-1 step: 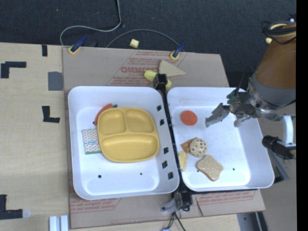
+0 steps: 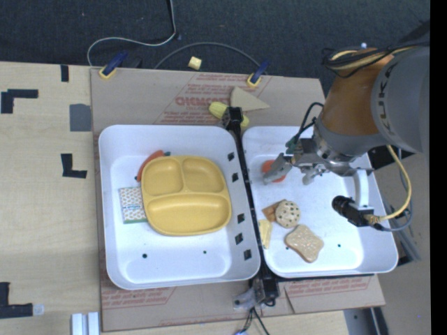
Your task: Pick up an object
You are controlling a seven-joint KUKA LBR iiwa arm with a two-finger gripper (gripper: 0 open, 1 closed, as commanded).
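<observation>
Orange-red, a small object point(image 2: 274, 169) lies in the right bin point(image 2: 377, 257) at the left fingertip of the spread-open gripper point(image 2: 292, 171); nothing is gripped; closing and lifting remain.

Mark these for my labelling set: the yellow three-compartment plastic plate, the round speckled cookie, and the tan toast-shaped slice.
Yellow three-compartment plastic plate point(image 2: 186, 195): camera view, on its central divider ridge.
Round speckled cookie point(image 2: 287, 213): camera view, on its top face.
Tan toast-shaped slice point(image 2: 304, 243): camera view, on its middle.

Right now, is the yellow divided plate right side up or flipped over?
Right side up: the yellow divided plate lies flat in the left bin, its three compartments facing up.
</observation>
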